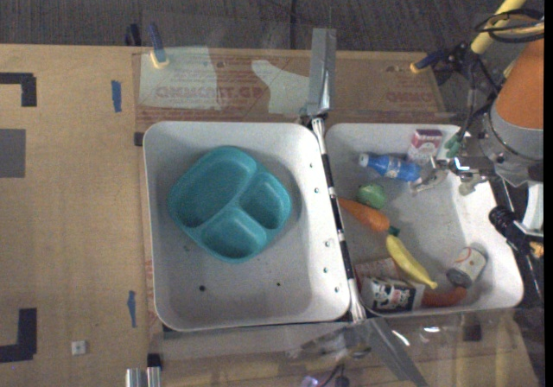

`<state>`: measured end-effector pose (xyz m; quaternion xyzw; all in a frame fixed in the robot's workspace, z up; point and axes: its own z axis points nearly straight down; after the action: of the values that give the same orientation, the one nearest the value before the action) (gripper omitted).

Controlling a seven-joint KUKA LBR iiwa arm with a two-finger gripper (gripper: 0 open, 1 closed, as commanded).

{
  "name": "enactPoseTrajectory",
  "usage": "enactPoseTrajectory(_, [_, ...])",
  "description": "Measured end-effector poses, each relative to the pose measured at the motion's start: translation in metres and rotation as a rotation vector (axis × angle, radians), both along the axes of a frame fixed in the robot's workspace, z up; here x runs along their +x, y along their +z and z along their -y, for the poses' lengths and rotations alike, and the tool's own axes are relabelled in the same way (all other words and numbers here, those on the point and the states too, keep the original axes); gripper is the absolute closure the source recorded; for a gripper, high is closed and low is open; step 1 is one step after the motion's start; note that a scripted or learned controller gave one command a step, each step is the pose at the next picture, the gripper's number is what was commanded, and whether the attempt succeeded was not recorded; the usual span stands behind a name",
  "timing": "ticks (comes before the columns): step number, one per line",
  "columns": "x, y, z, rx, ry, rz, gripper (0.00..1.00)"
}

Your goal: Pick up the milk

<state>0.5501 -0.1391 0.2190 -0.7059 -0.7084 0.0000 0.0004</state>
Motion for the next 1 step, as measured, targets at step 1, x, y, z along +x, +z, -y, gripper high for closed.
enactPoseTrajectory(1, [0.0538,0.0945,0.0055,-0.002,0.15,0.004,0.0])
